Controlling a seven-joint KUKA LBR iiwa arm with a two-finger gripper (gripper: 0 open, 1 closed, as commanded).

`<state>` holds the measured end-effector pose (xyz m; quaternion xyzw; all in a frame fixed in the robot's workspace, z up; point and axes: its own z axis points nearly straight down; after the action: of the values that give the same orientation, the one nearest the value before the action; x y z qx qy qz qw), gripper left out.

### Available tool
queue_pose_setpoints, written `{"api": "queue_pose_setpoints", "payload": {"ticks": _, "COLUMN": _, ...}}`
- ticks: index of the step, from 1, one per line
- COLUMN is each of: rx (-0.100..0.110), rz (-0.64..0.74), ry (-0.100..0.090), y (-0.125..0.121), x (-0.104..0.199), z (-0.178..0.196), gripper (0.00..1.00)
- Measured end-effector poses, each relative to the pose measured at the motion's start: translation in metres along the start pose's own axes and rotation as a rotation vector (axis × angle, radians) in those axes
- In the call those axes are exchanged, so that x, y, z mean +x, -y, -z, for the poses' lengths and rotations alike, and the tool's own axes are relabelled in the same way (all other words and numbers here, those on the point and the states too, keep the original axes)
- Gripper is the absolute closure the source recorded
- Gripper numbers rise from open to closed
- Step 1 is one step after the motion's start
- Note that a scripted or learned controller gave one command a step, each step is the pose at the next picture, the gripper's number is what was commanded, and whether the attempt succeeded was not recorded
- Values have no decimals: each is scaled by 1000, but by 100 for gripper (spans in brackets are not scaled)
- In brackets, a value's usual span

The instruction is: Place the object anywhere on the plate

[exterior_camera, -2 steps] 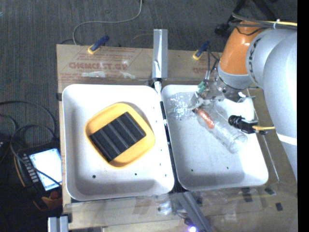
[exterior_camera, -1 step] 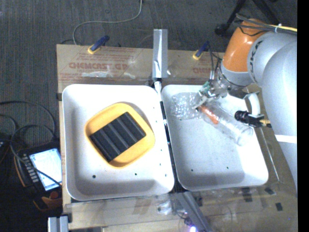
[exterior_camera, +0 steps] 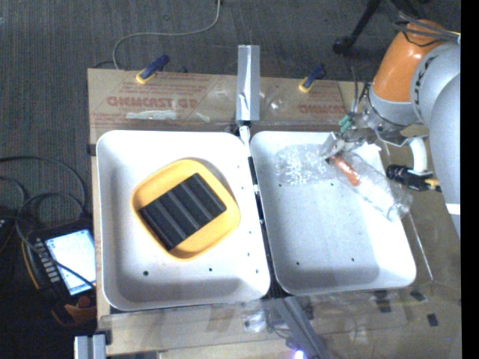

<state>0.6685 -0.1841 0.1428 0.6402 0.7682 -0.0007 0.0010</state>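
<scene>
Dark grey carpet runs all around, with cables trailing across it, and in the middle sits the table (exterior_camera: 187, 99), its brown board top carrying two shallow white bins side by side. The left bin (exterior_camera: 120, 275) holds the plate (exterior_camera: 186, 208), a yellow rounded-square dish with a black ribbed centre, sitting roughly mid-bin and turned at a slant. Over to the right of that plate, across the divider, is the right bin (exterior_camera: 337, 253). Near its far right corner lies the object (exterior_camera: 368, 181), a clear plastic bottle with something orange showing at its upper end, lying on its side and angled down toward the bin's right wall, well apart from the plate. Just left of the bottle there's a patch of crinkly clear stuff (exterior_camera: 299, 163) on the bin floor; I can't make out what it is. And the arm (exterior_camera: 438, 73) comes in from the right, orange band showing, with the gripper (exterior_camera: 343, 142) down right at the bottle's upper end, but whether it's gripping or spread, I cannot tell from this angle. Two blue clamps (exterior_camera: 153, 68) pin the board's far edge.
</scene>
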Motion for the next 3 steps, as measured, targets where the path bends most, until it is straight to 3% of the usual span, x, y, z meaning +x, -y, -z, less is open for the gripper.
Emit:
{"api": "queue_pose_setpoints", "payload": {"ticks": 1, "rx": -2, "rz": 30, "ry": 2, "y": -6, "x": 28, "z": -16, "gripper": 100}}
{"api": "queue_pose_setpoints", "payload": {"ticks": 2, "rx": 2, "rz": -201, "ry": 1, "y": 17, "x": -19, "z": 19, "gripper": 100}}
{"api": "queue_pose_setpoints", "payload": {"ticks": 3, "rx": -9, "rz": -476, "ry": 6, "y": -2, "x": 16, "z": -26, "gripper": 100}}
